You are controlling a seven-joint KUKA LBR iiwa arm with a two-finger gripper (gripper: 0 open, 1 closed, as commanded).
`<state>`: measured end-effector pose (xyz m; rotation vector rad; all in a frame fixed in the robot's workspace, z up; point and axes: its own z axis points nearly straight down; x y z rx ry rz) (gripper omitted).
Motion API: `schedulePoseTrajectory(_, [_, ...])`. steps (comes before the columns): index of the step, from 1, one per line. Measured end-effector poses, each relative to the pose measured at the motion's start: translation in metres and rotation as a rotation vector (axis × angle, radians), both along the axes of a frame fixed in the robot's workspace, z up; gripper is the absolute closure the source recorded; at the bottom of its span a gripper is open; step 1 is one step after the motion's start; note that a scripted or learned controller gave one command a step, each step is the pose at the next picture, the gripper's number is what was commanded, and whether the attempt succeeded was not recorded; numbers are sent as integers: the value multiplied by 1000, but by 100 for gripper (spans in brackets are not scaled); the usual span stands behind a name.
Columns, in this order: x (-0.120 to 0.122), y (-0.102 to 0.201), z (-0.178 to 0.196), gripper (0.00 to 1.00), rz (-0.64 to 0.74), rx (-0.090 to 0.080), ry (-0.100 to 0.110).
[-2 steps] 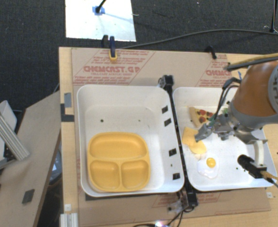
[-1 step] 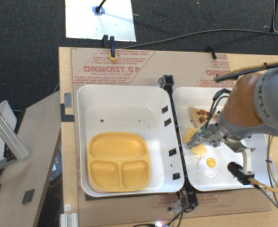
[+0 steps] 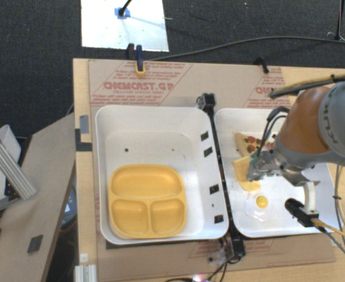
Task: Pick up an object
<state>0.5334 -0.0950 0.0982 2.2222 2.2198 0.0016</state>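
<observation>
Jaws first: the gripper (image 3: 256, 174) points down into the right bin, and from this slant I cannot tell whether they stand wide or narrow, nor whether anything sits between them.

Under everything lies the bench (image 3: 161, 78), a pale brown board with red lettering across its far part. On it the two white bins stand side by side, their inner walls touching. The left bin (image 3: 155, 113) is the one farther from the arm; the right bin (image 3: 243, 115) lies beneath it. The arm (image 3: 313, 128), grey with its orange band, reaches in from the right and covers the right bin's far right part.

A yellow tray (image 3: 148, 200) with three compartments, one long and two short, lies flat in the near half of the left bin, slightly left of centre.

In the right bin, a pizza slice (image 3: 247, 141) lies near the far left corner, close to the dividing wall. Just nearer than it lies a yellow flat piece (image 3: 243, 170), with the gripper's tip at its right edge; whether the two touch I cannot tell. A fried egg (image 3: 261, 203), white with a yellow yolk, lies nearer still, just beside the flat piece and apart from the gripper.

Small black tabs (image 3: 207, 152) dot the left bin's right wall, and a blue and yellow clamp (image 3: 138, 60) grips the bench's far edge.
</observation>
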Motion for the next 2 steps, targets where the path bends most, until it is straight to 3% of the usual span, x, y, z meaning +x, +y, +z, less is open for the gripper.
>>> schedulePoseTrajectory(2, [6, 8, 116, 100, 6, -1, -6])
